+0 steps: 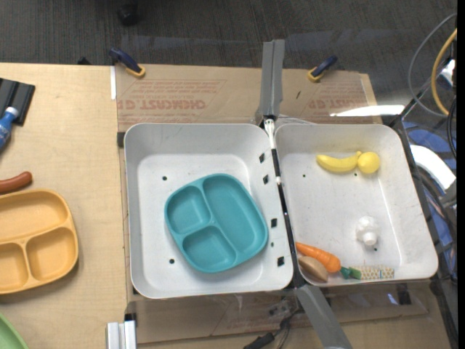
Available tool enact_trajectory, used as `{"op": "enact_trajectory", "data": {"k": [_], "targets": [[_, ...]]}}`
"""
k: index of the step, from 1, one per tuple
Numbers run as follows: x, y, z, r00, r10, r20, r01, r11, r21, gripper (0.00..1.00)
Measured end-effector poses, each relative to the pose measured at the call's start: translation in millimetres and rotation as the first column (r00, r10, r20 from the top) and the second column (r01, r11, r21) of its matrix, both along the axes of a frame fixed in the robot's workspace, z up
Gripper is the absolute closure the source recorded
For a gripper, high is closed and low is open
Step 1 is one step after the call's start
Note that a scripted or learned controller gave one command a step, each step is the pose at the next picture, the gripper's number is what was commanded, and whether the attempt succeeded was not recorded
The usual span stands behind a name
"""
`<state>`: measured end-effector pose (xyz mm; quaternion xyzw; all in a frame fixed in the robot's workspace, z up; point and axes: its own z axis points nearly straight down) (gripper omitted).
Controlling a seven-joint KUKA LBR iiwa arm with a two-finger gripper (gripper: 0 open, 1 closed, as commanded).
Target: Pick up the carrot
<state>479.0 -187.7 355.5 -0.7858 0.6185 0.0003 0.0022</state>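
Observation:
An orange carrot [319, 257] with a small green top lies in the right bin [407, 195], close to its front left corner. It rests against a tan oval object [314, 270] just in front of it.
In the right bin there are also a yellow banana [337, 163], a yellow lemon [369, 163] touching its end, and a small white object [368, 232]. A teal divided plate [216, 222] lies in the left bin [145, 195]. An orange divided tray [33, 242] and a sausage [14, 182] sit on the bench at left.

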Motion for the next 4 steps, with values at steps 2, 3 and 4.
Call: {"op": "enact_trajectory", "data": {"k": [2, 3, 4], "targets": [[-1, 106, -78, 0.998, 0.057, -0.004, -0.057, 0.998, 0.000, 1.00], [7, 22, -86, 1.000, -0.028, -0.002, 0.028, 1.000, 0.000, 1.00], [0, -22, 37, 0.926, 0.378, 0.002, -0.378, 0.926, 0.000, 1.00]]}}
